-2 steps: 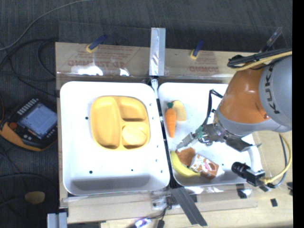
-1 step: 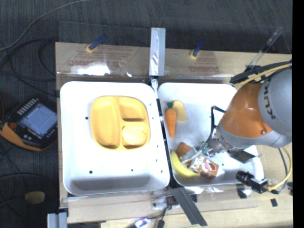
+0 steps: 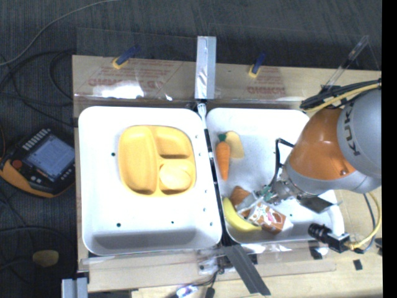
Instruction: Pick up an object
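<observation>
Grey-and-orange arm (image 3: 329,151) lowers its gripper (image 3: 272,194), grip state unclear, over a banana (image 3: 234,217) and snack packet (image 3: 268,217) at lower right; a carrot (image 3: 223,156) lies above, yellow tray (image 3: 156,160) left.

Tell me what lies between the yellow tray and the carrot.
In the camera view, the two bins' adjoining white walls run between the yellow tray and the carrot; no loose object lies there.

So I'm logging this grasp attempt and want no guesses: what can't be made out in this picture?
- Gripper: its state, and whether it holds anything; the wrist hides it from the camera view.
- Packet beside the banana: label too small to read.
- Right bin: its right part is covered by the arm.
- Pale item behind the carrot: too blurred to identify.
</observation>
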### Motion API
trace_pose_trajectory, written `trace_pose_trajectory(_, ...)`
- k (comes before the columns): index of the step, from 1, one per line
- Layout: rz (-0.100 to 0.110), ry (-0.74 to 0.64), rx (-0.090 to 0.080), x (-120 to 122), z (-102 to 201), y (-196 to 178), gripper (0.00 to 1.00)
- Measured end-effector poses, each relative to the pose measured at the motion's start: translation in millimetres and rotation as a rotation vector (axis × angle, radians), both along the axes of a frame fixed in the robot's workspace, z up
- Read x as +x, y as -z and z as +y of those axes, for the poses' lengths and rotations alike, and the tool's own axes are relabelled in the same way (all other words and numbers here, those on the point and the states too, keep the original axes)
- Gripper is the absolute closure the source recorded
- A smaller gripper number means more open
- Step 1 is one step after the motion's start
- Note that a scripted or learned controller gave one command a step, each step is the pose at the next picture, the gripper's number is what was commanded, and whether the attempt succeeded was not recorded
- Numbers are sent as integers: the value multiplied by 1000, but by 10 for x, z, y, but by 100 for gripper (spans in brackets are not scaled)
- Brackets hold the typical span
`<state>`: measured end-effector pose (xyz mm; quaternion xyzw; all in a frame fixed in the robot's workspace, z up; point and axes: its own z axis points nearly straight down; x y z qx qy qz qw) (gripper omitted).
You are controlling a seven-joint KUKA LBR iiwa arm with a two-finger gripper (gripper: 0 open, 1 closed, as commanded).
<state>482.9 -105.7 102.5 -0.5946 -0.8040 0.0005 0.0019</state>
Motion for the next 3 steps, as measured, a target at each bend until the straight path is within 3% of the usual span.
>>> trace_pose_trajectory(1, -18, -16, -2, 688, -18, 108, 0)
trace_pose_trajectory(2, -2, -78, 0, 308, 428, -804, 0)
trace_pose_trajectory(3, 0, -80, 3, 311, 446, -884, 100)
